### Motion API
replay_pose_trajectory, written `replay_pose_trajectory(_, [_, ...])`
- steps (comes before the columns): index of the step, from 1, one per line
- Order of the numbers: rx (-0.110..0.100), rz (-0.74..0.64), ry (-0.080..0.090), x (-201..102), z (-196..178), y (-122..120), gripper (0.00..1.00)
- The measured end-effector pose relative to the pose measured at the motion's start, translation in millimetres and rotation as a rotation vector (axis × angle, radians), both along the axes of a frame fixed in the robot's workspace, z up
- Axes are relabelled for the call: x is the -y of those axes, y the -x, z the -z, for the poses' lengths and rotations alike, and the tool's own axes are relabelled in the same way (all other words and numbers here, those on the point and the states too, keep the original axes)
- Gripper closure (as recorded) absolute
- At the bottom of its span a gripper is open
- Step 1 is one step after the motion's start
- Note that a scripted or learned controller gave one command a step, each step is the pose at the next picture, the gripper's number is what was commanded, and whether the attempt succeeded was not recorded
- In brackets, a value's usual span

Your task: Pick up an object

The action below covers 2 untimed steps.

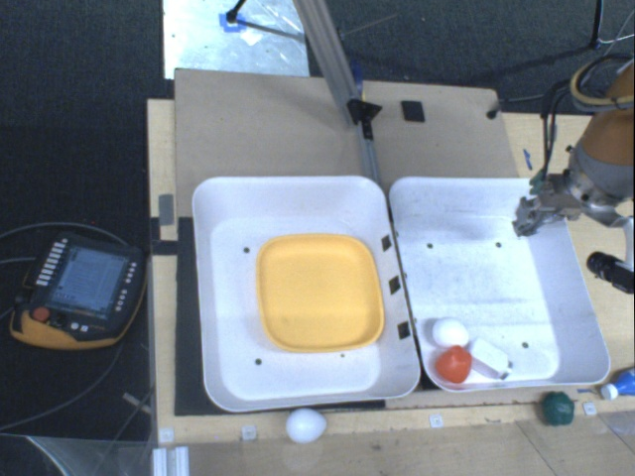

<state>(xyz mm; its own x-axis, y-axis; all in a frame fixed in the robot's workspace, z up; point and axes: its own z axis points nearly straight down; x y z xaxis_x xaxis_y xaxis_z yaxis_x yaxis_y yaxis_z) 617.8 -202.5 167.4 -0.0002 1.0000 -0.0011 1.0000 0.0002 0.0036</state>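
A tan bench (437, 137) stands on dark carpet, with a yellow-cased teach pendant (74, 288) lying on the floor off its left side, and it carries two shallow white bins side by side. The left bin (223, 216) holds a yellow square plate (319, 291) near its middle. In the right bin (556, 296), the things to choose from are bunched in the near left corner: a white ball (449, 331), a red ball (454, 365) touching it on the near side, and a small white block (489, 357) just beside the red one. A white egg-shaped thing (306, 425) lies on the bench by the near edge of the left bin, and a dark green ball (557, 408) sits on the bench past the right bin's near right corner. The gripper (529, 214) hovers over the far right part of the right bin, well apart from the cluster; nothing lies between its fingers, and whether they are spread or pressed together I cannot tell at this size. By my reading this is the approach step, with no grasp yet begun. The next move calls for travel toward the near left corner and a descent on one piece, which looks awkward since the three crowd each other against the bin wall.
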Motion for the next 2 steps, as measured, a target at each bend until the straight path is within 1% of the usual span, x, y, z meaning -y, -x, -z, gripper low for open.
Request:
replay_pose_trajectory(1, [0.001,0.000,0.000,0,-53,-1,1.00])
replay_pose_trajectory(2, [-0.002,-0.003,-0.002,-55,-64,-3,1.00])
